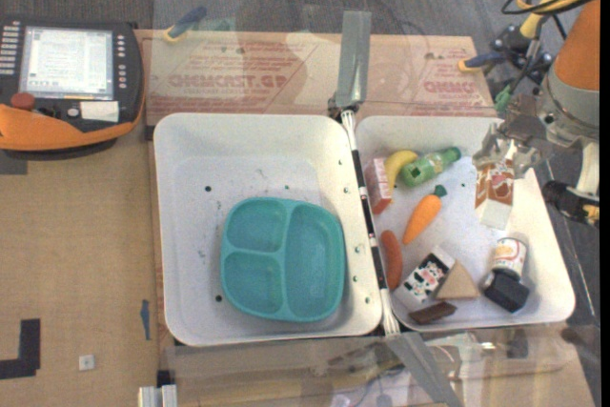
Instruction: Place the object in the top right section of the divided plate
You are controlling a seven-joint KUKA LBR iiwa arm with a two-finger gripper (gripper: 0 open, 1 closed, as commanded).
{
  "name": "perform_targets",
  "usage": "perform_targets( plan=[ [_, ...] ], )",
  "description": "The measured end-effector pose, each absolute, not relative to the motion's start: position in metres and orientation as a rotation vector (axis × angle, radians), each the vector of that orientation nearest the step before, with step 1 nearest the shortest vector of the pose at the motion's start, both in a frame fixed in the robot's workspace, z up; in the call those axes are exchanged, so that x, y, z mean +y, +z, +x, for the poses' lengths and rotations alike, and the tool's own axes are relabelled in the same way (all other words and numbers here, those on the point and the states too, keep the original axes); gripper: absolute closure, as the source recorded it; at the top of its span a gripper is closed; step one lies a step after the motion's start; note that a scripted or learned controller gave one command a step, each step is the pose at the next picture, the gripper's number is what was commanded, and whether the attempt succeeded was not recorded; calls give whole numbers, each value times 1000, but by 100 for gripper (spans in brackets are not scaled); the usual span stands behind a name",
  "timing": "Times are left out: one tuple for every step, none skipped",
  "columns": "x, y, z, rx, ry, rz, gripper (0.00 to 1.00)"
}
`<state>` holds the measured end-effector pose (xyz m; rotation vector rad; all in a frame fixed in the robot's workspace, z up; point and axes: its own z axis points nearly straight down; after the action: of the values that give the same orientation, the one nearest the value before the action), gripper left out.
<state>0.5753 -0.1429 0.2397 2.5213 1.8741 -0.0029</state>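
Progress on the task looks early: the teal plastic divided plate (283, 260) lies in the left white bin (181, 148) with all three of its sections bare, so nothing has been delivered yet.

Taking that plate as the landmark, every loose item is to its right, in the right white bin (558, 295). Nearest the plate, just past the wall the bins share, lies a red sausage-shaped toy (392, 259), with an orange toy carrot (422, 215) beyond it. Farther right and up from the plate are a yellow toy banana (400, 162) and a green plastic bottle (428, 166). Far to the plate's upper right, the hand (508, 151) of the grey arm hangs over a brown-and-white carton (496, 193), near or touching its top. Whether the hand is apart, together or clamped on the carton I cannot tell; its tips blur into the carton.

Which item is meant the task does not say; judging by the hand's place, the carton seems the candidate, and it is in the right bin, well apart from the plate. Left to do, as I judge it: a sure grasp, a lift, a carry leftward over the shared wall, and a release into the plate's top right section.
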Motion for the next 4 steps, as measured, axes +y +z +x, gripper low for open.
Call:
perform_targets(
  plan=[
    [-15,197,541,2013,-3,2415,100],
    [-16,194,555,1953,0,2461,100],
    [-8,184,577,1699,-1,2643,100],
    [45,184,530,1798,-2,2579,100]
  ],
)
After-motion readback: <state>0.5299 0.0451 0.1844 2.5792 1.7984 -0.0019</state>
